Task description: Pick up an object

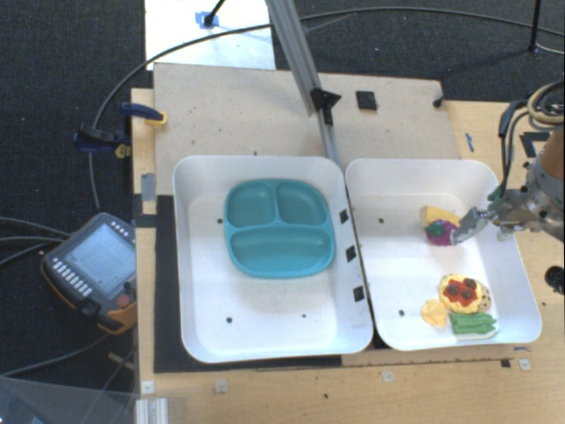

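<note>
Pincer (466, 226) low in right bin (388, 325), beside purple-yellow toy (439, 226); we cannot tell its state. Nothing lifted; grasp remains.

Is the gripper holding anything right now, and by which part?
Cannot be told. The gripper is right beside the purple toy with its yellow piece in the right bin, but a grasp isn't visible.

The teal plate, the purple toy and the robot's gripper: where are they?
Teal plate (279, 229), camera view: its large lower compartment.
Purple toy (439, 231), camera view: its purple body.
Gripper (468, 226), camera view: its fingertips beside the toy.
</note>
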